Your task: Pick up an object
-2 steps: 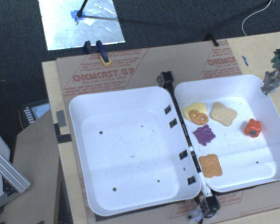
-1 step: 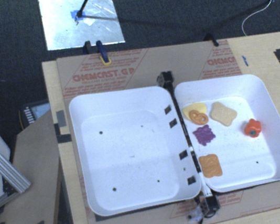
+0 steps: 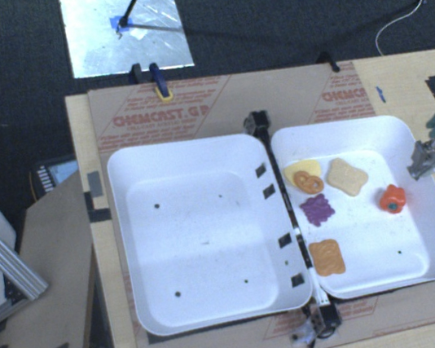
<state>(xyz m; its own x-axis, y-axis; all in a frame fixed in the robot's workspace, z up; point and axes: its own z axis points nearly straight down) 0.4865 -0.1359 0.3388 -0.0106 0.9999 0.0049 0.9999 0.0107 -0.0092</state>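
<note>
Gripper: the gripper (image 3: 428, 158) sits at the right rim of the right bin (image 3: 430, 257), outside the bin floor. Whether it is apart or together cannot be told; no object is seen in it.

Nearest object: an orange-red piece (image 3: 393, 198) lies just inside the right wall, near the gripper and below it in the view.

Other candidates: a tan bread piece (image 3: 347, 177) lies at mid-bin. A pretzel (image 3: 310, 182) rests on a yellow slice (image 3: 303, 169) near the divider. A purple piece (image 3: 318, 209) lies just below them. A brown slab (image 3: 327, 257) lies lower, close to the divider.

Left bin: the left bin (image 3: 139, 248) holds no candidates.

Task status: judged not yet begun; all objects lie on the bin floor.

Risk, wall contact: the orange-red piece is close to the right wall. A descent there could strike the rim or wall.

Risk, double contact: the pretzel touches the yellow slice. A grasp there could shift both or lift neither.

Risk, flat objects: the brown slab and bread piece appear low. A grasp could slide over them and close on nothing.

Risk, rolling: the orange-red piece looks rounded and may squirt aside under an off-centre grasp.
</note>
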